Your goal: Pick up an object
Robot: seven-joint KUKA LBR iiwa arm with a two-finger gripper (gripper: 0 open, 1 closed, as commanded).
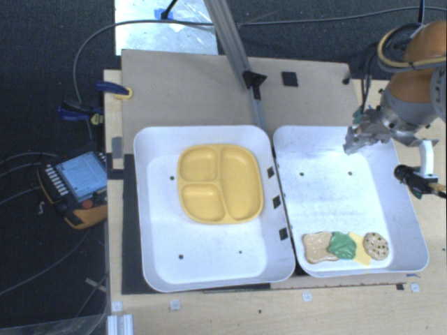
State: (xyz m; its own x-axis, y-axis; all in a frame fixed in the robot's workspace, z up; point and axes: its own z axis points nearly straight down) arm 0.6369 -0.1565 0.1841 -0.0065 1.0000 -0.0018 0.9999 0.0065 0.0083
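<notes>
**Claw over right bin's far corner, food pieces at the near edge**

Pickable items: a row of small toy food pieces along the near edge of the right bin [328, 187]. From left: a tan toast-shaped piece [318, 246], a green leaf-like piece [342, 245] overlapping its right side, a yellow piece [360, 252] partly under the green one, then a round cookie [376, 245] with dark spots. All four touch or overlap their neighbours and lie flat on the bin floor.

Claw [353, 142] is at the far right corner of the same bin, well apart from the food row. Nothing visible between its fingers. Too small and blurred to read the finger gap, so cannot tell whether it is wide or narrow.

Arm [412, 96] comes in from the right, orange band above the grey wrist.

Left bin [209, 271] holds a yellow divided plate [220, 183], three compartments, sitting flat toward the bin's far half.

Both bins sit side by side, touching, on a brown counter [174, 82]. A grey pole [227, 30] slants across the counter's far side. Off the counter's left: blue clamps [80, 109], loose cables, and a small handheld device [77, 180] with a blue screen on the dark floor.
</notes>
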